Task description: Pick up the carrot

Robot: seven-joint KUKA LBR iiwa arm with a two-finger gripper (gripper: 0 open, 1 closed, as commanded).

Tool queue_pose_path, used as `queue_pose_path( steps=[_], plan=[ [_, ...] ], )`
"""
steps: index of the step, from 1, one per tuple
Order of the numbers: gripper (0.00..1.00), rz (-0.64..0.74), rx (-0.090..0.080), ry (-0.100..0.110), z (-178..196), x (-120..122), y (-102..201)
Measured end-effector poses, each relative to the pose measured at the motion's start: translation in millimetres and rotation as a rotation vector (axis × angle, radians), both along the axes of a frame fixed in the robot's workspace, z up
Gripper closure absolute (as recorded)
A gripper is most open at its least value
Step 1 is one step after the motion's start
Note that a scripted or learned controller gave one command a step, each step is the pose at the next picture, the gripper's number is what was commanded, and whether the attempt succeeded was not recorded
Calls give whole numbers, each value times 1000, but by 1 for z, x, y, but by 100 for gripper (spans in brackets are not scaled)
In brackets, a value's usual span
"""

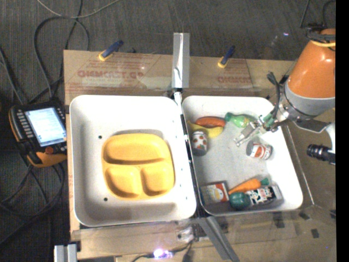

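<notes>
A: In the left bin [82,146] we see 1 yellow tray [139,164]. Where is the carrot [245,186]?

B: It lies low in the right bin [292,184], untouched. The claw [246,135] hovers well above it, fingers spread, holding nothing. We judge the whole pick remains.

Pincer [246,135] low, fingers spread

Two shallow white bins [76,146]; one yellow divided plastic tray [139,164]; one orange toy carrot [245,186]; two small cans [258,150]; one patterned ball [200,142].
</notes>
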State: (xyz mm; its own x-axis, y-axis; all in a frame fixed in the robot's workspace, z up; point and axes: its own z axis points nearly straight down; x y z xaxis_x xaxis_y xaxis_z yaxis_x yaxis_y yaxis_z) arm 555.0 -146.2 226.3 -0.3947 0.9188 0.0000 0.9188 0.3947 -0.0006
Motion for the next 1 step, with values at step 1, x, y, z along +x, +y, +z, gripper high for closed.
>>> queue_pose_path(
  steps=[1],
  plan=[
    [0, 179, 2, 2, -67, -72, 1]
  ],
)
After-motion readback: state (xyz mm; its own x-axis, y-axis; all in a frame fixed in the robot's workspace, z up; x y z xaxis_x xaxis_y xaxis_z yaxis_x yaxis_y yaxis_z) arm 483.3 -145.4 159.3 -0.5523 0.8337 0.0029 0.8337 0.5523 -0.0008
